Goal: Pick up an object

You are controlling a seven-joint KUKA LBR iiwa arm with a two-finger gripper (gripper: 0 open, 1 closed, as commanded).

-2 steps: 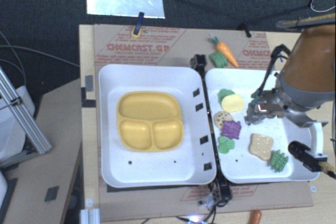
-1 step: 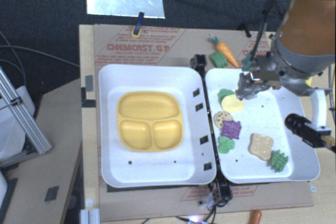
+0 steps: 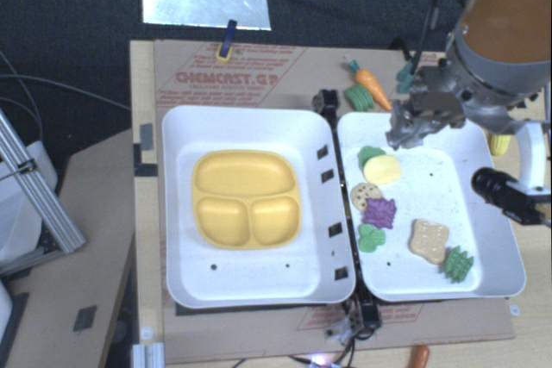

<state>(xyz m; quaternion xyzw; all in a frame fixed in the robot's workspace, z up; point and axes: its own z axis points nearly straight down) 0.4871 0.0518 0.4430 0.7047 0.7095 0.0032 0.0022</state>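
From my station I saw the arm point(image 3: 504, 21) reach in from the right, its orange band high and its wrist bent down over the back of the right bin point(image 3: 483, 267). The gripper point(image 3: 402, 136) hung just above the bin floor with nothing between its fingers; how far they were parted I could not tell. Just in front of it lay a pale yellow piece point(image 3: 383, 170), long axis running left to right, touching a green piece point(image 3: 371, 154). Nearby sat a cookie point(image 3: 364, 196), purple grapes point(image 3: 380, 212) and toast point(image 3: 429, 240). The left bin point(image 3: 185, 271) held a yellow tray point(image 3: 247, 197).
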